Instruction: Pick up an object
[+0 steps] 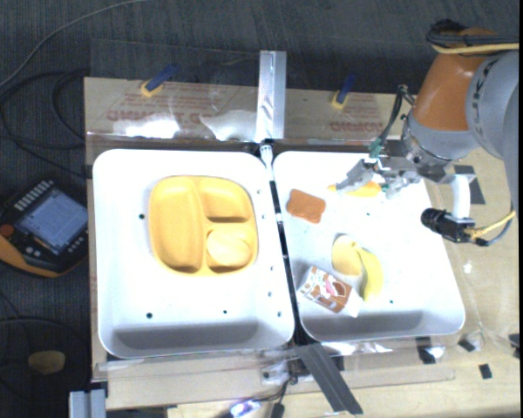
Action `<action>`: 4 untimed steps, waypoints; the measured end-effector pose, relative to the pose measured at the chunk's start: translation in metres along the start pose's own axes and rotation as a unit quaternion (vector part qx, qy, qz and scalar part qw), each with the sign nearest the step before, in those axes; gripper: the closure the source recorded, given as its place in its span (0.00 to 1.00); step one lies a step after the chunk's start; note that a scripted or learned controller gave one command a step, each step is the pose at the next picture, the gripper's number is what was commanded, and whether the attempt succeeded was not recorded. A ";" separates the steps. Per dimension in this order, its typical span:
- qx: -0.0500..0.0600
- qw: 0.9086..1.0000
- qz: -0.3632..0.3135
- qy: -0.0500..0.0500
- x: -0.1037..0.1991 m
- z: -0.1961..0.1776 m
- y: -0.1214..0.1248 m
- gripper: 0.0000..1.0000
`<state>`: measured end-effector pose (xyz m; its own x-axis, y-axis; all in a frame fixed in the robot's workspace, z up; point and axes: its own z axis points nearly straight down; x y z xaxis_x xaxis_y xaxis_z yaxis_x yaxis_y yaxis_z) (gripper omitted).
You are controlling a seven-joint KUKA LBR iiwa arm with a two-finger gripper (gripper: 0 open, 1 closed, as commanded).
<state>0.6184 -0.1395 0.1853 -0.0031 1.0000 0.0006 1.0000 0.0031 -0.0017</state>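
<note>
Grey arm — broad orange band, black cables, metallic wrist hardware

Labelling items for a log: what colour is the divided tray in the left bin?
Yellow-orange, plain all over; the divided tray shows clearly in the camera view.

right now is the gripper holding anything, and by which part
Cannot be told. The gripper sits over a yellow object at the right bin's back edge, but a grasp isn't visible.
</note>
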 end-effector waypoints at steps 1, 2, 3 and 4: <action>0.001 1.000 -0.011 0.000 -0.011 0.075 -0.063 0.00; -0.007 1.000 -0.013 -0.002 0.004 0.096 -0.131 0.00; -0.007 1.000 -0.013 -0.002 0.004 0.086 -0.130 1.00; 0.001 1.000 0.020 -0.001 0.079 0.003 -0.104 1.00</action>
